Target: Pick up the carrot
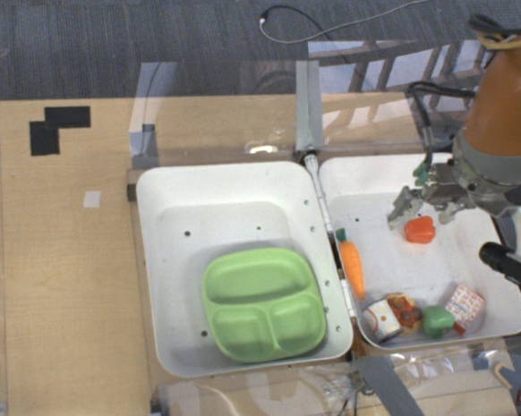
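The carrot (351,268) is orange with a small green top and lies lengthwise against the left wall of the right bin (366,182). My gripper (425,206) hangs over the right part of that bin, well to the right of the carrot. Its fingers are spread open, one finger (400,206) to the left and the other to the right. A red-orange toy (419,230) sits just below the fingers, not between them. Nothing is held.
The left bin (179,200) holds a green divided plate (263,303). Along the right bin's front edge lie a small can-like toy (383,318), a green toy (437,321) and a red-and-white packet (465,303). A metal divider (307,109) runs between the bins.
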`<act>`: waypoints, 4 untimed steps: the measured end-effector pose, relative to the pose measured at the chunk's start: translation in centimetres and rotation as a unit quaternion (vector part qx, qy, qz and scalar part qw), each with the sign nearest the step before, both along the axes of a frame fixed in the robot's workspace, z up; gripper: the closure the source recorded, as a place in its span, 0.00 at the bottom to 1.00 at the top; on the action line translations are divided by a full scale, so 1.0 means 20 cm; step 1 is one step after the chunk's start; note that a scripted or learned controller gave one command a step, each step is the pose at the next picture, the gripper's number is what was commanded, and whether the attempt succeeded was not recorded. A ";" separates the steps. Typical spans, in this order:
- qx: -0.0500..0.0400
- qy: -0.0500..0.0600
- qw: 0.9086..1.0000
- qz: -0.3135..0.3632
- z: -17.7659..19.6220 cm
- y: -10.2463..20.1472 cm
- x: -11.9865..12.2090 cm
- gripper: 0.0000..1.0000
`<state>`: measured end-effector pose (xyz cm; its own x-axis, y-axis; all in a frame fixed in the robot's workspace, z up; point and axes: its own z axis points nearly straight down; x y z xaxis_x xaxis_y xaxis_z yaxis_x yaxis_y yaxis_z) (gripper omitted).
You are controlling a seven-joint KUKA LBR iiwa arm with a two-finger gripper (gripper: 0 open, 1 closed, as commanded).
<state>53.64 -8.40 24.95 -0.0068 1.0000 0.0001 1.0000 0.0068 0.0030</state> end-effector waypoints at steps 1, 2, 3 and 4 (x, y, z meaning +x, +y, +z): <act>0.000 0.000 0.996 0.089 -0.32 0.26 0.03 0.00; 0.000 0.000 0.998 0.057 -0.32 0.44 -0.20 0.00; 0.000 -0.001 1.000 -0.010 -0.32 0.12 0.02 0.00; 0.000 0.000 0.999 0.039 -0.33 0.41 -0.01 0.00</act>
